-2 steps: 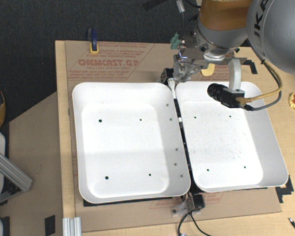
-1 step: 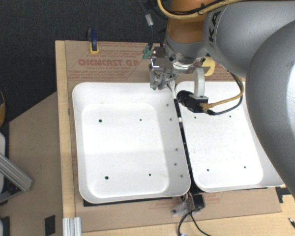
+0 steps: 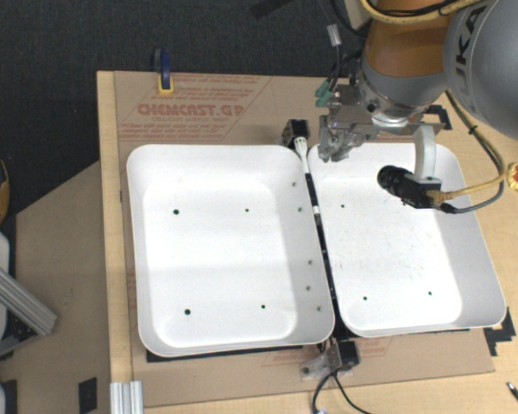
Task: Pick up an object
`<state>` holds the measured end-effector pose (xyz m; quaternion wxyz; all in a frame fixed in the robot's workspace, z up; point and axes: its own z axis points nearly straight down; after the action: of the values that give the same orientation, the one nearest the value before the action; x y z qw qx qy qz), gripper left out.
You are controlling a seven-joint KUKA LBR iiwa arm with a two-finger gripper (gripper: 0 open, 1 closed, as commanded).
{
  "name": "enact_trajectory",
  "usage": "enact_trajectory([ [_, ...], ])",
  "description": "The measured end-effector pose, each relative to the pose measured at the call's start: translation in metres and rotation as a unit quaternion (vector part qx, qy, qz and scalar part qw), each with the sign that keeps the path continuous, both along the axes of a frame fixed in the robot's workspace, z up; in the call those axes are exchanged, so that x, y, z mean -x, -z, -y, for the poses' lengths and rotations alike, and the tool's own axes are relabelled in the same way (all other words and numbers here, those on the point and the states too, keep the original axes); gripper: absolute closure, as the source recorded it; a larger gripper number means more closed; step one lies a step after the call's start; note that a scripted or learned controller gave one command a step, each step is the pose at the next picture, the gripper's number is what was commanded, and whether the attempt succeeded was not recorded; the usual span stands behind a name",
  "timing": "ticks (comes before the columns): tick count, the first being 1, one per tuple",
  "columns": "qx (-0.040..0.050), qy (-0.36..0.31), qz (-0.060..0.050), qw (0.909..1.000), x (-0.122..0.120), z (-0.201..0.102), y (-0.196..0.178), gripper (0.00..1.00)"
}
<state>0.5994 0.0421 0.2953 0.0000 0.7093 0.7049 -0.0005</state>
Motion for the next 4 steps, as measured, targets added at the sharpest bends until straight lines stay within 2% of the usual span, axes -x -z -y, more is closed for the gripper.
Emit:
enact_trajectory([
  [1, -0.0027, -0.010, 0.002, 0.9999, 0.013, -0.155, -0.007, 1.00],
  [2, -0.0008, -0.003, 0.000, 1.0000, 0.033, -0.141, -0.028, 1.00],
  [3, -0.0002, -0.005, -0.002, 1.0000, -0.006, -0.184, 0.047, 1.00],
  [4, -0.0004, -0.002, 0.002, 1.0000, -0.021, -0.124, -0.020, 1.00],
])
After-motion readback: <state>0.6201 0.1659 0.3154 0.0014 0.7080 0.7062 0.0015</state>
